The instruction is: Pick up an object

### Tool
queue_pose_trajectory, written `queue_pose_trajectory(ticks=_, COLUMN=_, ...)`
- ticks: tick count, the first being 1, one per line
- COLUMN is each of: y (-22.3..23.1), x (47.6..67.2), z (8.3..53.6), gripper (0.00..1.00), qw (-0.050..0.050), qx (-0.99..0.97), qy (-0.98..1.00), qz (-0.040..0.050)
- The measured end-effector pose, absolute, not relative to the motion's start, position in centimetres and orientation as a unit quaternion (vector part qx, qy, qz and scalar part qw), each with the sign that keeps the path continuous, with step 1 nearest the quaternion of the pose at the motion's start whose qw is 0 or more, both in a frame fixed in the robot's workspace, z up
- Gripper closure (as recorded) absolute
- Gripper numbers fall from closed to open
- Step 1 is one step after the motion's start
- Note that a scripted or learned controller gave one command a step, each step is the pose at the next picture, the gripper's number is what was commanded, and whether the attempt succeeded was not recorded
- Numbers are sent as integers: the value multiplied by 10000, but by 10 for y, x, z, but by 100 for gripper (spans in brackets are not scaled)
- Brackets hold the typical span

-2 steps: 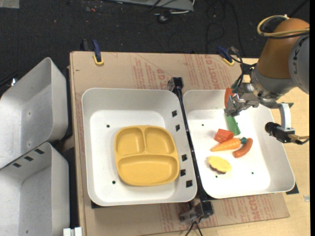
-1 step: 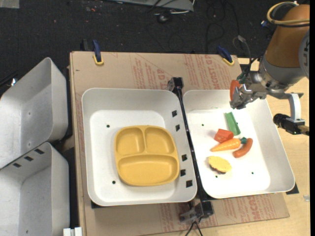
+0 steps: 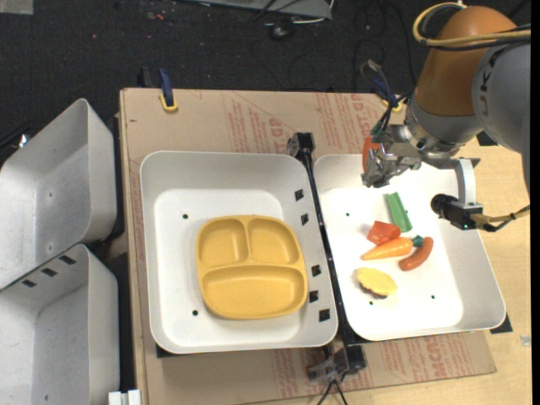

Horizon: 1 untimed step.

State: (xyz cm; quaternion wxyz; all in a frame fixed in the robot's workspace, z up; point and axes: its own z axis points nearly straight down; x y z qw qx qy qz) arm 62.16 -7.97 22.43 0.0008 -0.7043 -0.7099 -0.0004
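Tool grip I cannot tell. Green plastic stick lies near, at my five o'clock, long axis running twelve-to-six.

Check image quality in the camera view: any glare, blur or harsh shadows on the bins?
Camera view: lighting even and soft; white right bin bright but not blown out; small toy foods like the orange carrot stay sharp with faint shadows; compartmented yellow plate shows mild sheen; gripper slightly soft; dark floor above the bench underexposed.
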Motion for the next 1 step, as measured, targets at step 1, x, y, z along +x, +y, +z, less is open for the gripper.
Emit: queue_pose_trajectory(ticks=1, y=-19, x=627, z=234, gripper=100, qw=-4, qx=-7040, qy=-7102, qz=-13)
